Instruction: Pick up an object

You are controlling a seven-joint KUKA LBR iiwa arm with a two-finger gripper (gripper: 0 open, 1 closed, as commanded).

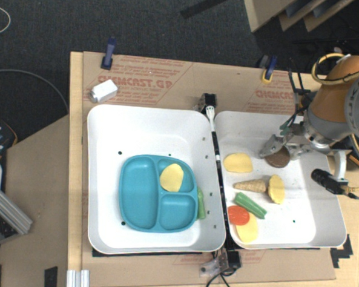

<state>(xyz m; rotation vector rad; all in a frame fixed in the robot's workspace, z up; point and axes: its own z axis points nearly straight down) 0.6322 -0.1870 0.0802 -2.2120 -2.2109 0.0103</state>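
This is a robotics lab or test cell, not a home. The counter [171, 85] is a bare board printed with a maker's name, held down by blue clamps [108, 53] at its back edge. Two shallow white bins [99, 165] sit side by side on it, joined by black clips [209, 102]. They hold toy plastic food [251, 185] and a teal divided tray [143, 195]. A grey industrial arm with an orange band [337, 95] reaches in, cables [320, 66] looping around it. Dark carpet [48, 16] and aluminium framing [5, 211] surround the counter.
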